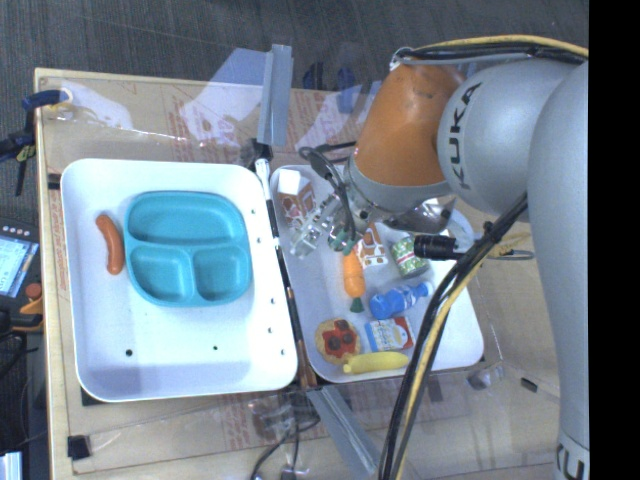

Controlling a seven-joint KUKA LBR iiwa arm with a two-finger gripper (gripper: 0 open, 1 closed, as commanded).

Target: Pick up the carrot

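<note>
Claw (322, 223) of mine hangs over the upper part of the right bin (460, 343), metal fingers pointing toward frame left; whether they are spread or pressed together I cannot tell. Nothing sits between them, so I judge the pick not yet made. Just below and to the right lies the carrot (353, 273), a short orange cone, smooth, stem end up, resting among small packets and a blue bottle (398, 299). A yellow banana (376, 363) curves along the bin's lower edge. Left bin (150, 358) carries a glossy teal tray (188, 246) and a sausage (111, 242).
</note>
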